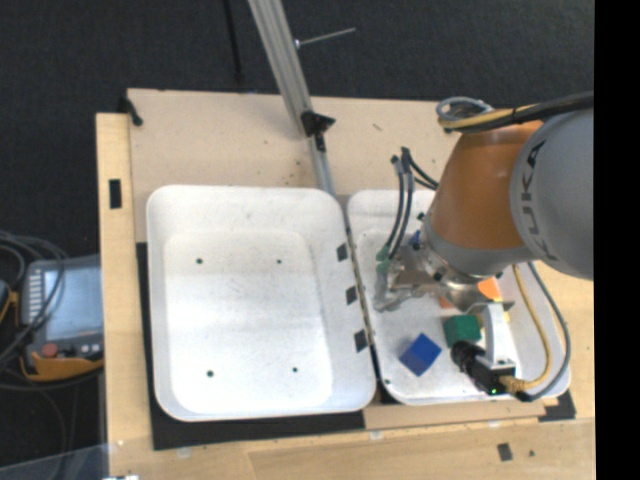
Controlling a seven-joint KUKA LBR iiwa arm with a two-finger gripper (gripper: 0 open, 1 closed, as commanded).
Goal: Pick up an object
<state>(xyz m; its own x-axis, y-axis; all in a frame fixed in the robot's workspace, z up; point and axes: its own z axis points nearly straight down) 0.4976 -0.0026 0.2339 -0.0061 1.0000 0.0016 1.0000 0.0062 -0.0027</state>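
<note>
Reaching from the right, arm (505, 203) bent over right bin (365, 213), near blue block (421, 354)

The arm (520, 203) is grey with a broad orange band, dark lettering, and black cables beside it.

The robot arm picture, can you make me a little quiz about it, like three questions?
1. True or false: the blue block lies in the left bin.
2. Which colour is the small object beside the blue block? A) green B) purple C) pink
3. Fill in: the arm hangs over the ____ bin.

Key
1. False. It lies in the right bin.
2. A. The green object sits just right of and above the blue block.
3. Right.
</note>
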